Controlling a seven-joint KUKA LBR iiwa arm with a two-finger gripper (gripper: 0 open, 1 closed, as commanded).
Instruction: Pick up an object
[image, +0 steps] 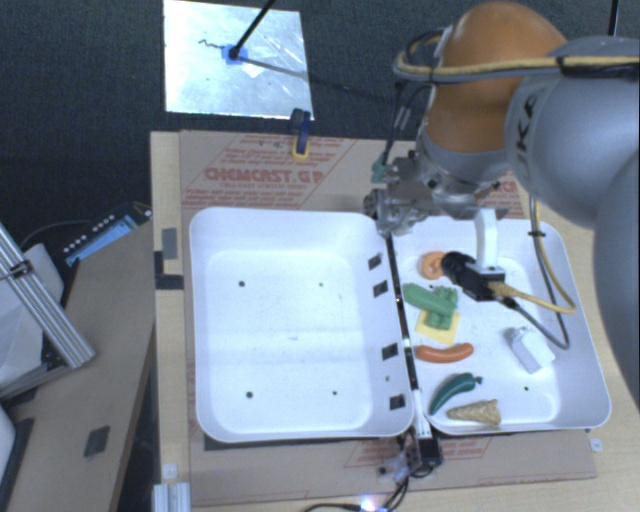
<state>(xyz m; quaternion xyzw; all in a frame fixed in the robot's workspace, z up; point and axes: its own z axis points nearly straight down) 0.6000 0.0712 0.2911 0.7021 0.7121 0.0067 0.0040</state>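
The grey arm (560, 120) is reaching over the right bin (570, 330), covering that bin's far rim. The gripper (400, 213) is hanging over the bin's far left corner; whether it is open or closed cannot be told. The left bin (290, 320) is lying against the right bin. Inside the right bin, a green toy (430, 297) is overlapping a yellow block (438, 323), with a white block (527, 350), red sausage (443, 352), green pepper (455, 385) and tan cone (474, 411) lying nearer its front. Printed cardboard (260, 170) is lying underneath.
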